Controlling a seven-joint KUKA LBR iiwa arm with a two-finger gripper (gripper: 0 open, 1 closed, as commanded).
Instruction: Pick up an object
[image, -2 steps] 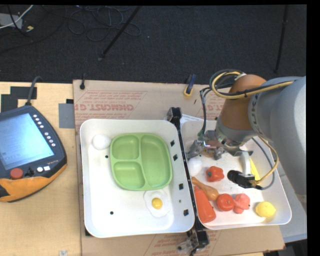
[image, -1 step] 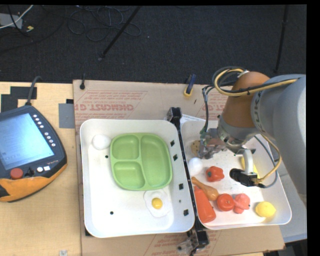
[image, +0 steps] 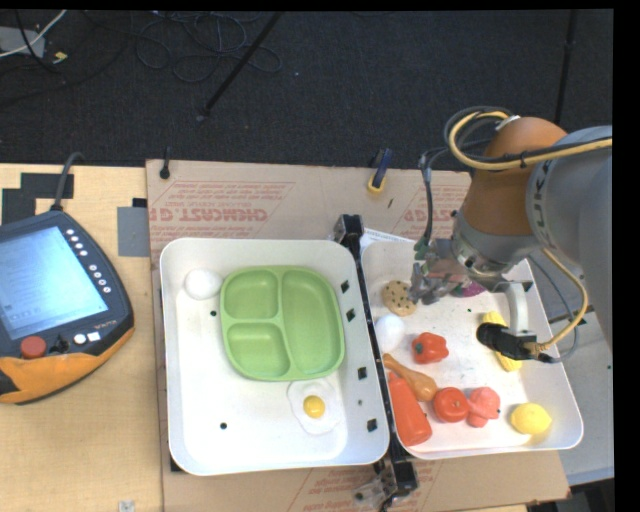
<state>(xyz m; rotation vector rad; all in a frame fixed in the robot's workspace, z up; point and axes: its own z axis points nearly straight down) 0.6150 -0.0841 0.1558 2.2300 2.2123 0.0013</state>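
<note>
— Where is the pincer right now?

— Right of centre in the frame, low over the upper left part of the right bin. The grey arm with its orange band comes in from the upper right and bends down to it.

— Open or closed?

— I cannot tell. The fingertips are a dark, blurred cluster and the gap between them does not read. No object shows clearly between them.

— What is it closest to?

— A round tan cookie with dark spots lies just beside it, on its left. Whether they touch is not clear. A bit of purple shows just right of it, half hidden under the wrist.

— And the rest of that bin?

— A white egg-shaped piece below the cookie, a red pepper near the middle, an orange carrot along the lower left wall, a red tomato with a pink item just beside it, a yellow lemon at the lower right, and a yellow banana at the right, partly covered by a black part of the arm.

— The left bin?

— The left bin holds a green divided plate at its centre, a white ball at the upper left and a fried egg below the plate. On the surface at the far left sits a control pendant.
</note>
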